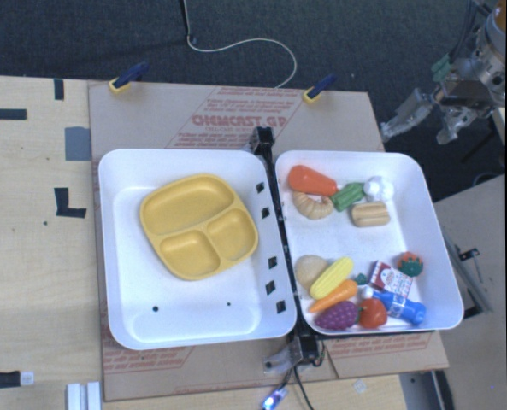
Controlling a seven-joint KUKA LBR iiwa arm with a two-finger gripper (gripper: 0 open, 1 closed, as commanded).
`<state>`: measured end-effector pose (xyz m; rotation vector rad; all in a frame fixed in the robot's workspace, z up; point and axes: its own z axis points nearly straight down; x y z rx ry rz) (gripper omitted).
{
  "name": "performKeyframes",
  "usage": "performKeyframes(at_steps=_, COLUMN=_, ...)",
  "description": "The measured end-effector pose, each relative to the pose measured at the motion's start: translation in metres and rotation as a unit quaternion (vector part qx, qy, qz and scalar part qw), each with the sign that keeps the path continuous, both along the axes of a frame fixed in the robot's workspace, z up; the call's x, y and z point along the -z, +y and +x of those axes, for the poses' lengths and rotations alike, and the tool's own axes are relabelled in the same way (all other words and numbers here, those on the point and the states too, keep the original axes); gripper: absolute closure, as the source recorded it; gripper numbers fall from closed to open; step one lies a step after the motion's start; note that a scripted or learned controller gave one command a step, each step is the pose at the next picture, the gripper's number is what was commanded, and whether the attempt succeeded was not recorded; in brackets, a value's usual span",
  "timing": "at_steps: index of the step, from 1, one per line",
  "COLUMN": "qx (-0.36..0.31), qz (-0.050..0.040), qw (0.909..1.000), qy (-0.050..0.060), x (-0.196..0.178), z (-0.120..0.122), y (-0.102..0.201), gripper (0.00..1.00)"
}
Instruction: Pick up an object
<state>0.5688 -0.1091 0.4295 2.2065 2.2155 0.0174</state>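
The right bin (433, 229) holds several toy foods. At its far side lie an orange carrot (311, 179), a croissant (313, 205), a green pepper (349, 196) and a bread roll (370, 215). Near its front lie a corn cob (332, 276), a small carrot (334, 294), purple grapes (338, 316), a tomato (373, 313), a red-and-white carton (388, 277) and a blue bottle (404, 306). My gripper (428, 126) hangs high at the upper right, outside the bin beyond its far right corner. It is open, with nothing between its fingers.
The left bin (116, 254) holds a yellow divided plate (200, 225). Black clips run along the seam (274, 246) between the bins. Both bins rest on cardboard (227, 118) held by two clamps, and a white cable (236, 45) loops behind it.
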Motion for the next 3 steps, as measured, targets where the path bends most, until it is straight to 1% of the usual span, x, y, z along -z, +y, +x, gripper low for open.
performKeyframes(at_steps=1, qx=0.001, qz=-0.0001, qw=1.0000, qy=0.008, x=0.001, z=0.000, y=-0.001, gripper=1.00)
performKeyframes(at_steps=2, qx=-0.001, qz=0.0019, qw=0.9999, qy=0.012, x=0.038, z=-0.039, y=0.065, gripper=1.00)
performKeyframes(at_steps=3, qx=-0.003, qz=0.0023, qw=0.9999, qy=0.009, x=0.019, z=-0.068, y=0.154, gripper=1.00)
